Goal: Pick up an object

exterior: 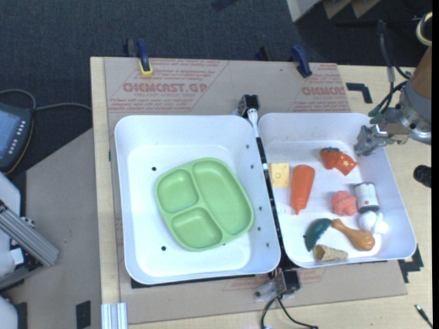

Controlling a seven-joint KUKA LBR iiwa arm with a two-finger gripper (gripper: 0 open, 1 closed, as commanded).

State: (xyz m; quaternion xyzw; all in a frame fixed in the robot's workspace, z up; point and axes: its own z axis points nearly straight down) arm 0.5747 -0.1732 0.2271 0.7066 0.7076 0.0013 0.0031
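The right bin [302, 125] holds several toy foods: a yellow cheese block [279, 174], an orange carrot [301, 187], a red strawberry [337, 159], a pink lump [343, 202], a small can [366, 197], a white egg-like piece [371, 221], a brown drumstick [354, 234], a dark green piece [317, 230] and a tan cone [330, 253]. My gripper [365, 142] hangs at the bin's right rim, just right of the strawberry and above the can. Nothing shows between its fingers.
The left bin [137, 142] carries a green three-compartment plate [203, 203]. Both bins rest on a cardboard sheet [206, 81] clamped at the back. A black joint [250, 104] sits between the bins at the far side. The arm enters from the right edge.
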